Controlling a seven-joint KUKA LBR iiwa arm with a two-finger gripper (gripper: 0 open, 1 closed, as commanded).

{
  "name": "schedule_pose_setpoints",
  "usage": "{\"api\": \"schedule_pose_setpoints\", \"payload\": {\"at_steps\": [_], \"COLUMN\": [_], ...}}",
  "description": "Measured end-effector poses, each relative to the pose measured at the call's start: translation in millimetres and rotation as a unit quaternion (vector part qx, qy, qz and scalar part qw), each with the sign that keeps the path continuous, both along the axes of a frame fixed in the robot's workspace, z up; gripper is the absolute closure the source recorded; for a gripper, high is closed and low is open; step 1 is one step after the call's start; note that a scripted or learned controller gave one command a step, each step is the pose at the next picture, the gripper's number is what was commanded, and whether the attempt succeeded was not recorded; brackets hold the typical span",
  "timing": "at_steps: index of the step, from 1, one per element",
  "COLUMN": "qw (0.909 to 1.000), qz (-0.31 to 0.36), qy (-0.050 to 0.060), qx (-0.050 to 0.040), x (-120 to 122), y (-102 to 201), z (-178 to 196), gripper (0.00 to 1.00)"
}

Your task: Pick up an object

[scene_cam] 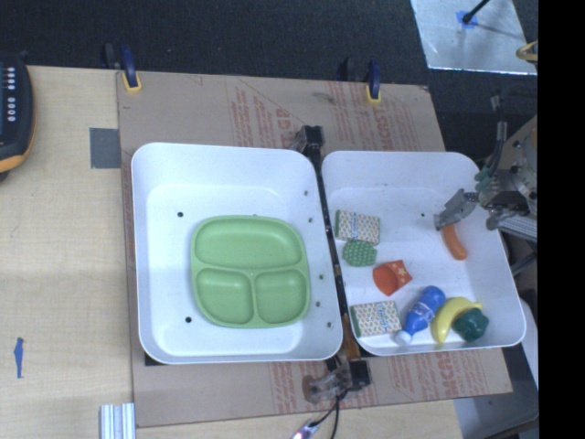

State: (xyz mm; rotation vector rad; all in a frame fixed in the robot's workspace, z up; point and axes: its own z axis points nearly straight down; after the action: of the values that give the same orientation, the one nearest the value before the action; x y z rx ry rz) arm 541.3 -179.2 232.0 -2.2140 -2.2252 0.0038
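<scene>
Just above the orange carrot [454, 242], the tool [464, 205] hovers.

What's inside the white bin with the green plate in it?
The left white bin holds just the green divided plate, lying flat with its three sections bare. A few small dark dots show on the bin floor. Whatever might be under the plate is covered.
</scene>
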Motion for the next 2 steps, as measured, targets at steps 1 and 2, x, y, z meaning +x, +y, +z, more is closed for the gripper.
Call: {"api": "schedule_pose_setpoints", "payload": {"at_steps": [1, 2], "qw": [1.0, 1.0], "qz": [0.0, 0.0], "qy": [0.001, 0.001], "qx": [0.0001, 0.0001], "x": [-22, -31], "y": [40, 85], "z": [-81, -128], "gripper": [0.0, 0.0]}}
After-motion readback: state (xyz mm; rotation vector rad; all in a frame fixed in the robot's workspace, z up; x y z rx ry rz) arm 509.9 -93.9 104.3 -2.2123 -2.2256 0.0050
